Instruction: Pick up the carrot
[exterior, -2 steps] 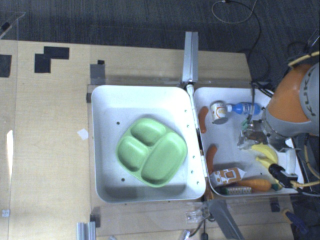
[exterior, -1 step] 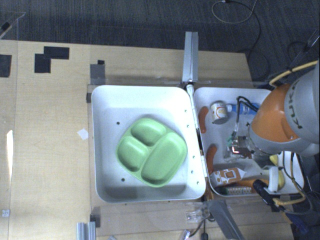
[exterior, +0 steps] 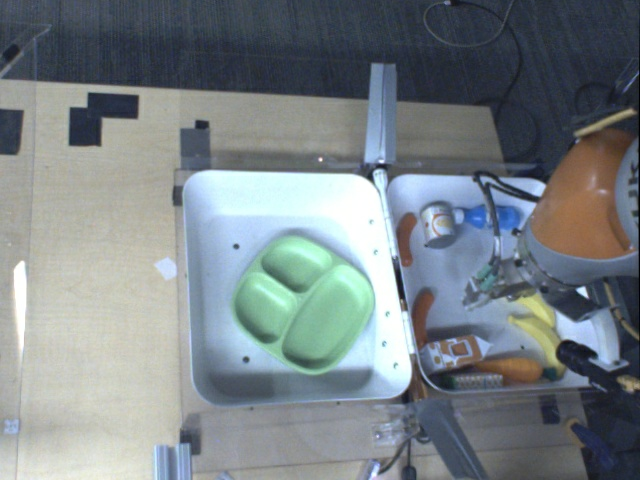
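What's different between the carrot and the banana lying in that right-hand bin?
The carrot is orange; the banana is yellow. The carrot lies along the bin's near wall, roughly level across the view, while the banana runs at a slant, higher up, toward the gripper. The carrot looks straight; the banana curves. Both lie in the right bin, close together near its lower right corner.

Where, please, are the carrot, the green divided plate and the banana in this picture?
carrot (exterior: 512, 370): camera view, middle of its orange body, near the right bin's front wall.
green divided plate (exterior: 305, 302): camera view, central ridge where its compartments meet, left bin.
banana (exterior: 537, 320): camera view, middle of its yellow curve.
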`<control>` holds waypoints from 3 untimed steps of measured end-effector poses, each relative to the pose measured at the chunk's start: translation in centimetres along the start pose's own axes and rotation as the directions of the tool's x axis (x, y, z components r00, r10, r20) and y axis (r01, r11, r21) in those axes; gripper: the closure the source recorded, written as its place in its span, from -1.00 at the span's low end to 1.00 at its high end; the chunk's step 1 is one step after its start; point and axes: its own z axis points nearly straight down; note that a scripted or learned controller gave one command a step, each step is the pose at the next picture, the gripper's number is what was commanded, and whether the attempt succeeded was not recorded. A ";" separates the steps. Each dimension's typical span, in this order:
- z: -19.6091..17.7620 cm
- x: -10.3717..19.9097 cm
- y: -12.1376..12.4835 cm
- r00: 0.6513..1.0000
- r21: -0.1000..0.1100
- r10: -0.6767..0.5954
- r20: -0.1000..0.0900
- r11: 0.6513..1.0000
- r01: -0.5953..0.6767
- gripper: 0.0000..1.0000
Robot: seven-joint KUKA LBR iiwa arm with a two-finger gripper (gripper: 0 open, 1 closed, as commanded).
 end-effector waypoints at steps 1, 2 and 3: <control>-2.7 -5.6 -1.1 0.928 0.003 0.372 0.002 0.928 -0.372 1.00; -7.1 -6.9 1.0 0.766 0.003 0.643 0.003 0.766 -0.643 1.00; -2.2 -12.9 6.9 0.603 0.003 0.798 0.004 0.603 -0.798 1.00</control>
